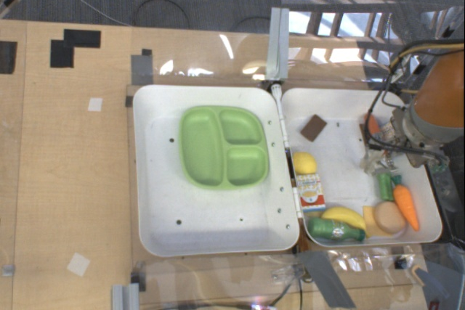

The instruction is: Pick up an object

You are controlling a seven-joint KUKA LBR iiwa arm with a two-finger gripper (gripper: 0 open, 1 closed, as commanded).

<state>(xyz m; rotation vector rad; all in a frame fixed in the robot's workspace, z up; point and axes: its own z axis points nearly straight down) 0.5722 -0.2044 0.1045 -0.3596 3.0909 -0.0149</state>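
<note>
The grey arm with its orange band (443,94) reaches in from the right over the right bin (341,109). Its gripper (379,152) hangs low at that bin's right side, just above a small green object (386,185) and an orange carrot (407,205). A small red thing (372,125) shows right beside the gripper. Further left in the bin lie a brown block (314,128), a yellow lemon (304,162), a small juice carton (310,192), a banana (343,215), a green bottle (336,231) and a tan round fruit (389,218).
The left bin (156,229) holds a green divided plate (222,147). A metal post (277,43) stands behind the wall between the bins. Cables (392,76) loop off the arm near the right bin's back corner. Wooden bench top lies to the left.
</note>
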